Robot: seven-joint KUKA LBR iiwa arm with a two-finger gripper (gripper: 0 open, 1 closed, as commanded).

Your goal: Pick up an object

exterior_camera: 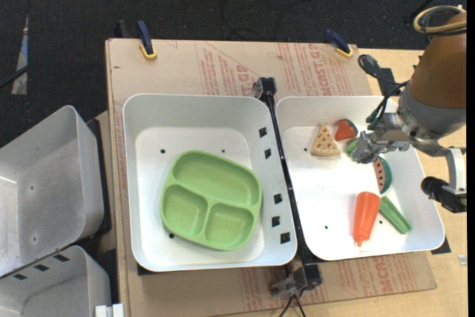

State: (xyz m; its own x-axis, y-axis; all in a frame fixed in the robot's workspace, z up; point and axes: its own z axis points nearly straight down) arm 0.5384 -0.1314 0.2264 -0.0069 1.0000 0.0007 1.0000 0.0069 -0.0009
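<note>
Two white bins sit side by side on the desk: the left bin and the right bin. The left bin has one green tray. The right bin has five toy foods: one pizza slice, one tomato, one watermelon slice, one carrot, one green stick.

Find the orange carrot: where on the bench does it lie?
The carrot lies in the right bin, near its front edge, beside a green stick-shaped piece and below the watermelon slice.
</note>
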